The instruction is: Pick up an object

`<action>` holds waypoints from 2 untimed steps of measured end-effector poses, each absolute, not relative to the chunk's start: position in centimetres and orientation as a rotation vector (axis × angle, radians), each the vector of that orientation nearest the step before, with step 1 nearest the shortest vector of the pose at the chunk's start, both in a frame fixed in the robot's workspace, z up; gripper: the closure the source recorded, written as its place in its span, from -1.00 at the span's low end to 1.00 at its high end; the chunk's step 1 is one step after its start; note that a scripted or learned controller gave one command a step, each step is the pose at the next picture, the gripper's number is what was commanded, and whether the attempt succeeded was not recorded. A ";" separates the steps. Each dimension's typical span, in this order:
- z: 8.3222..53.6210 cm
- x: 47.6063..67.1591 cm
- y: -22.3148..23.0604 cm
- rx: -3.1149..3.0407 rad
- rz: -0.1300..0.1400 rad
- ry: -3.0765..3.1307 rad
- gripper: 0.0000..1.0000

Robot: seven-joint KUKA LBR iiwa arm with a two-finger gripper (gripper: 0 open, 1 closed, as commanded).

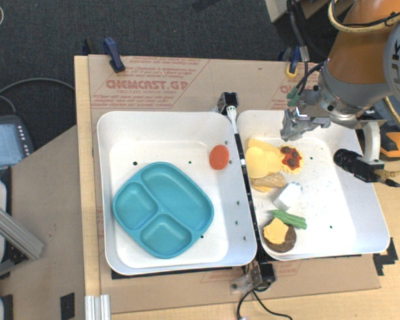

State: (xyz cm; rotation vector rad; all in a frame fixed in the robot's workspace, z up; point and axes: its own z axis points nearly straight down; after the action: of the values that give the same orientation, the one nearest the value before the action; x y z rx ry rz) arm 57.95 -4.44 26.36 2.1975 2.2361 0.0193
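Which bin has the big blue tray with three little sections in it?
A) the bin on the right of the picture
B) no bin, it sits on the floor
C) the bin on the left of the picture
C, since the blue tray lies flat in the left bin, with a small orange ball near it, while the toy food pieces sit in the right bin.
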 end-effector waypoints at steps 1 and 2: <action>40.9 52.9 2.5 2.202 0.028 2.226 1.00; 54.5 47.7 11.5 2.200 0.030 2.232 1.00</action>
State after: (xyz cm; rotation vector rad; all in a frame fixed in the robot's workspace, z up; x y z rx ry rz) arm 47.73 11.47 54.47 2.2004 2.2319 0.0302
